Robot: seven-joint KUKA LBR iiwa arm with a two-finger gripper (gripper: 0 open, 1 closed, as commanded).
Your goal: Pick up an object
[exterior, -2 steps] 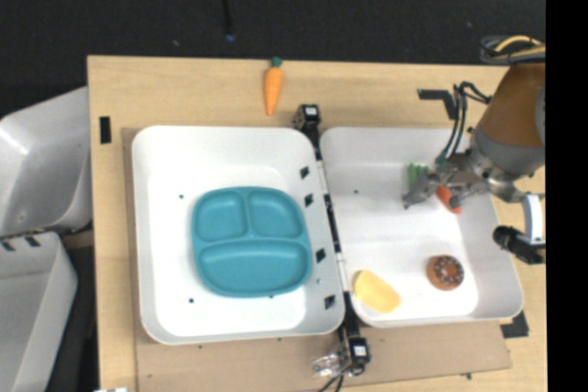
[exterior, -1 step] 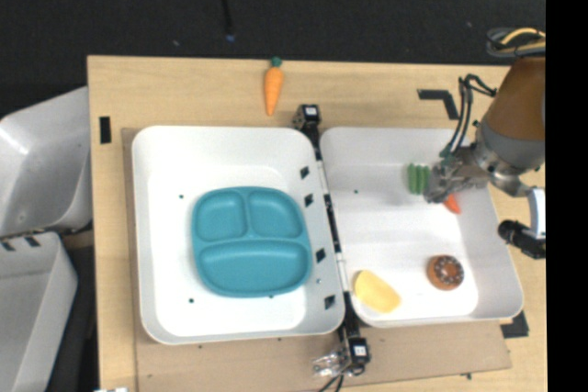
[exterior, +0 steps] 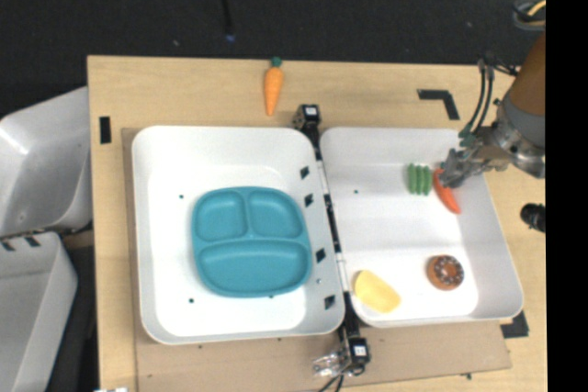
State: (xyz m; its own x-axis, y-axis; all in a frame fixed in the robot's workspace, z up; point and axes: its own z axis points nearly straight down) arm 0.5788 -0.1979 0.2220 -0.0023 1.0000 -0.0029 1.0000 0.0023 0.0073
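Note:
My gripper (exterior: 456, 170) reaches in from the right over the far right part of the right bin (exterior: 395, 147). Just under its tip lies a small red-orange piece (exterior: 448, 198), touching it or very close; I cannot tell if it is held. A green ribbed piece (exterior: 420, 179) lies just left of the gripper. Nearer the front of the same bin are a brown round donut-like piece (exterior: 445, 272) and a yellow piece (exterior: 376, 291).
The left bin (exterior: 156, 161) holds a blue divided plate (exterior: 250, 240). An orange toy carrot (exterior: 273, 87) lies on the wooden bench behind the bins. Black clips (exterior: 308, 117) sit along the seam between the bins.

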